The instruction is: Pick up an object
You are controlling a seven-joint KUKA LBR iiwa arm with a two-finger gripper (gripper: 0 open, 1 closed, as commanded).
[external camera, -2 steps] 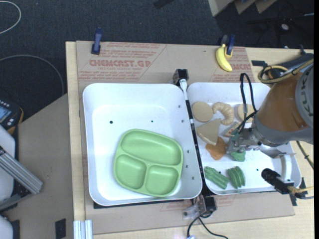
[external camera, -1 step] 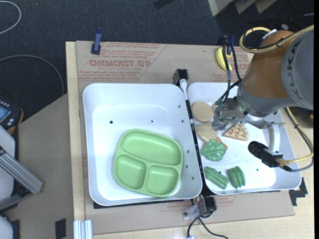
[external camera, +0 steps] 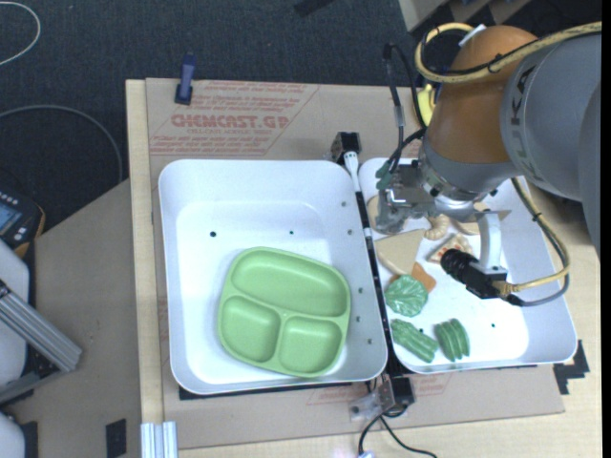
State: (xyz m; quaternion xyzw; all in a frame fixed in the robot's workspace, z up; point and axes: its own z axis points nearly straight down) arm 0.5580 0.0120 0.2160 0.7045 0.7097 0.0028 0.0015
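The arm [external camera: 535,103] reaches in from the right and hangs over the upper part of the right bin [external camera: 535,337]. Its gripper [external camera: 396,203] sits low at the bin's upper left corner, close beside the wall shared with the left bin [external camera: 191,208]. The wrist hides the tips, so nothing tells how the gripper stands, and no object is seen caught in it.

The loose items lie in the right bin, below the gripper and apart from it. A round green leaf-shaped piece [external camera: 406,296] rests nearest, just under it, with a small orange piece [external camera: 423,277] touching its upper right edge. Further down, near the bin's front edge, lie two green pod-like pieces [external camera: 413,340] and [external camera: 452,338], side by side.

The left bin holds a green divided tray [external camera: 284,310], lying flat toward its front.
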